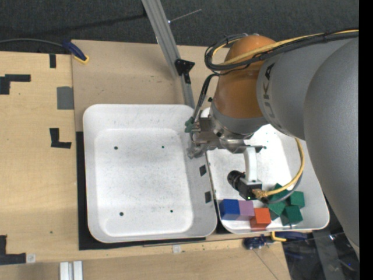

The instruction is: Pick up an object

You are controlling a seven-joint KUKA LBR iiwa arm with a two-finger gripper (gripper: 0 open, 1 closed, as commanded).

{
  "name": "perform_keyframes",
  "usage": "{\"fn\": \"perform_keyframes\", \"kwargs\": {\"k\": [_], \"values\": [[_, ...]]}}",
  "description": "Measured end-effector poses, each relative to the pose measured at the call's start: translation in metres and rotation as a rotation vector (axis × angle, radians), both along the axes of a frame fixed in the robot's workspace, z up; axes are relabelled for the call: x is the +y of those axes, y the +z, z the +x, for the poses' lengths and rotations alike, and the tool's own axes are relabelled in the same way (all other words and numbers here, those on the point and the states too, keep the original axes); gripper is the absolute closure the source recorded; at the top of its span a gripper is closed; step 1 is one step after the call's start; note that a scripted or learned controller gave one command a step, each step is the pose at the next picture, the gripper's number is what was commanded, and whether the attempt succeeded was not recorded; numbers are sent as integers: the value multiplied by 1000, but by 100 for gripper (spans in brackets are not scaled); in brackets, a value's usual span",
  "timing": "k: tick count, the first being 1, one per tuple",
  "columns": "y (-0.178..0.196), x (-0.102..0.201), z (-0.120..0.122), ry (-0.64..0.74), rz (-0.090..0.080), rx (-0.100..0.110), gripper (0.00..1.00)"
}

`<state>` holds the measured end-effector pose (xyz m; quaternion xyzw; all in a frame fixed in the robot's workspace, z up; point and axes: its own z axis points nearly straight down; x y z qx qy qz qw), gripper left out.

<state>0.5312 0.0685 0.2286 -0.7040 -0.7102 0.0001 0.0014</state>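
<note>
The hand (197, 137) hangs over the right bin's (309, 214) ten o'clock edge (grip state impossible to tell), blue block (229, 208) at six o'clock.

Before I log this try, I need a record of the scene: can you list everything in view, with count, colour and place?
left bin: one, white, on the bench's left half
right bin: one, white, beside the left bin, mostly under the arm
blue block: one, blue, near corner of the right bin
pink block: one, pale pink, right of the blue block
orange block: one, orange, at the right bin's near rim
green blocks: a cluster, count unclear, dark green, right of the orange block
bench: one, light wood with black marks
metal bar: one, grey, slanting down from the top
arm: one, grey with an orange band, over the right bin
</note>
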Motion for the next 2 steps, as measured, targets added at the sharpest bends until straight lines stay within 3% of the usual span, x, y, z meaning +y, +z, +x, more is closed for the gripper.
{"fn": "perform_keyframes", "kwargs": {"k": [1,2], "values": [[0,30,6,-3,-1,0,100],[0,28,5,-6,-3,0,0]]}}
